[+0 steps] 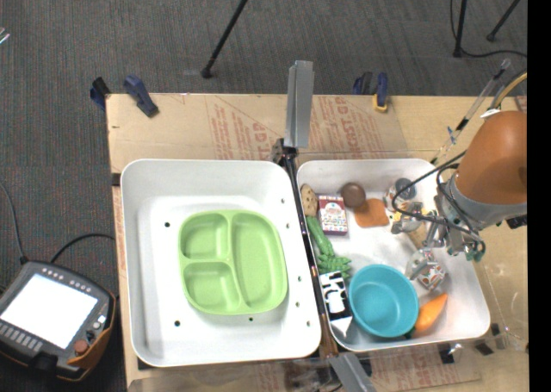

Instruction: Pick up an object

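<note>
Judging from how things lie, the pick is not yet made: nothing can be seen lifted. Nearest the camera in the right bin [389, 345] lie a blue bowl [382, 299], an orange piece [431, 313] touching its right side, and a black-and-white item [334, 292] on its left. Just beyond them sits a small patterned ball [428, 273], the likeliest target, directly under the gripper [436, 242]; whether that grips anything I cannot tell. Farther back crowd a green toy [325, 245], a small card box [332, 214] and a brown ball [352, 195]. A green divided plate [232, 263] sits in the left bin [142, 209].
</note>
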You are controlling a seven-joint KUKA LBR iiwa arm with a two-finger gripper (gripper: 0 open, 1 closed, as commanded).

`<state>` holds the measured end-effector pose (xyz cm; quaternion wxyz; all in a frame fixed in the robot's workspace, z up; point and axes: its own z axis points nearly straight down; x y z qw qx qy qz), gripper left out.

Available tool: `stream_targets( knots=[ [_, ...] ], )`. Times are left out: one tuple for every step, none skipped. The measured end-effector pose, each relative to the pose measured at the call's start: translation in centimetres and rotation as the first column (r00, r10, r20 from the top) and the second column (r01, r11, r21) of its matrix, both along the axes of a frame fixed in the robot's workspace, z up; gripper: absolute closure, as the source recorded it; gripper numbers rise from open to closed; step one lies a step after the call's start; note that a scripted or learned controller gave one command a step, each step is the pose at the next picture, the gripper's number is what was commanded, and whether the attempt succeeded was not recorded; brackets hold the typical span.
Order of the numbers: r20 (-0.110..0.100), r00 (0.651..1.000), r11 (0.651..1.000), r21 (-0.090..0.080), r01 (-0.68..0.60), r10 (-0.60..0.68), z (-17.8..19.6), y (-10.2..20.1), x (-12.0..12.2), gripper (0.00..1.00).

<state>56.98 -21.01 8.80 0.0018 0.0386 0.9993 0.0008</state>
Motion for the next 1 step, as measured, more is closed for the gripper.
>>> stream_targets(
  knots=[
    [0.000, 1.000, 1.000, 0.000, -0.018, 0.018, 0.00, -0.01, 7.17, 0.00]
  ],
)
